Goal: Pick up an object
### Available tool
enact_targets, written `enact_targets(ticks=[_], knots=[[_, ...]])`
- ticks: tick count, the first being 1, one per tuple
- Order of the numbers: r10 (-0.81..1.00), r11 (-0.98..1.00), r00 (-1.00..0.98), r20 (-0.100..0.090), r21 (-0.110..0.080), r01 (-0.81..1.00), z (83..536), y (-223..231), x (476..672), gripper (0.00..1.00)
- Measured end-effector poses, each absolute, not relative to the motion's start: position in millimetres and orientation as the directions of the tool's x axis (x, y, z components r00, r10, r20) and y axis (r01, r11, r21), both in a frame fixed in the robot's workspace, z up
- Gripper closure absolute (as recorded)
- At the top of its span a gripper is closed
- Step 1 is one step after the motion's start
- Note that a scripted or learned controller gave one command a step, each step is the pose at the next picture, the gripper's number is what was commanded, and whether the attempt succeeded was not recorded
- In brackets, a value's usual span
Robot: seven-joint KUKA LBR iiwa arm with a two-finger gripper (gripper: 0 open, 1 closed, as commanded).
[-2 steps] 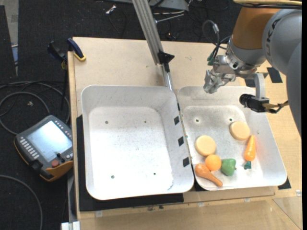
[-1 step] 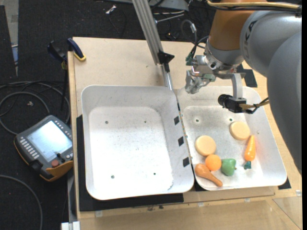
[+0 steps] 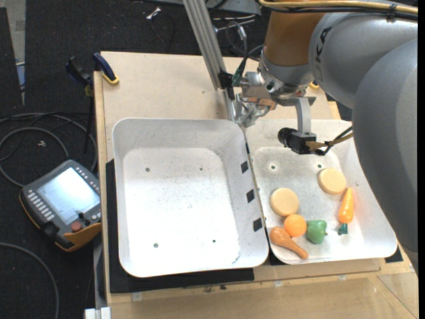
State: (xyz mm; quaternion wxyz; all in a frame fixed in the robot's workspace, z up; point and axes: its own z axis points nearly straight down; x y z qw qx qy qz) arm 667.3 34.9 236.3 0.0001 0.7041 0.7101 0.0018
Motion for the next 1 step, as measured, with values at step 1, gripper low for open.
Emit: enact_targets(ticks=[1], knots=[[1.000,0.009,-0.009,0.002,0.002,1.000,234.8,98.2,667.2,1.00]])
